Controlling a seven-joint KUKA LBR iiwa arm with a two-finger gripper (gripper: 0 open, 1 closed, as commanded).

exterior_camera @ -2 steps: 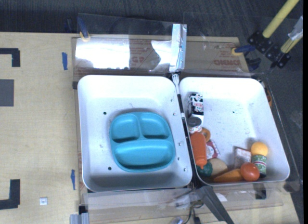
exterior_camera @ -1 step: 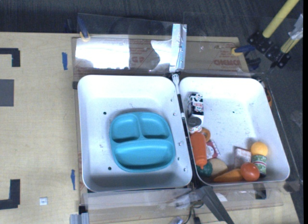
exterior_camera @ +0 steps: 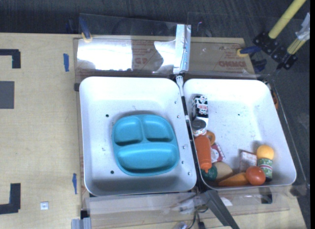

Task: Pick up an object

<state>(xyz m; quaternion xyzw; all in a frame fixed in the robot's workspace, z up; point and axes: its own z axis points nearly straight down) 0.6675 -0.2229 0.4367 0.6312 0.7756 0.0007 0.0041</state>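
Observation:
The right bin (exterior_camera: 231, 95) holds several small toy foods along its left wall and near edge. A black-and-white patterned carton (exterior_camera: 200, 106) lies by the left wall, with a small grey can (exterior_camera: 198, 124) just below it. An orange sausage (exterior_camera: 202, 152) lies lengthwise under that, beside a red-and-white packet (exterior_camera: 217, 152). Near the front edge are a tan lump (exterior_camera: 223, 168), a carrot (exterior_camera: 234, 179), a red tomato (exterior_camera: 255, 175), a green-labelled bottle (exterior_camera: 265, 167) and a yellow lemon (exterior_camera: 265, 151).
The left bin (exterior_camera: 98, 105) holds a blue divided plate (exterior_camera: 145, 143) at its middle. Clear plastic sheeting (exterior_camera: 133, 50) stands behind the bins. A yellow pole with a black clamp (exterior_camera: 278, 31) crosses the top right corner.

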